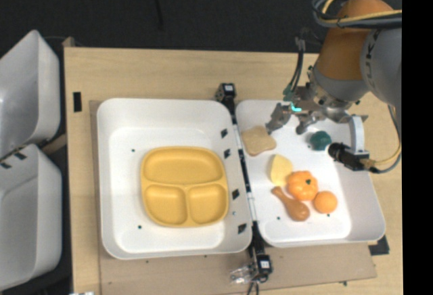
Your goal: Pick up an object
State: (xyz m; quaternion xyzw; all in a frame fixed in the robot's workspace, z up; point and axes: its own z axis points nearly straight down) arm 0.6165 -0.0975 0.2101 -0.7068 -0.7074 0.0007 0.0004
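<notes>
The right bin (352, 219) holds a tan slice of bread (258, 141), a pale yellow wedge (280, 168), an orange pumpkin-like piece (302, 185), a round orange (325, 201), a brown drumstick (291, 204) and a small dark green thing (318, 140). My gripper (292, 120) hangs over the far part of this bin, open, fingers spread and nothing between them. It is right of the bread and left of the green thing.
The left bin (115, 151) holds a yellow divided plate (184, 185). A black clip (225, 91) sits at the far end of the seam between bins. A cable and black connector (345, 153) hang by the right bin's right side.
</notes>
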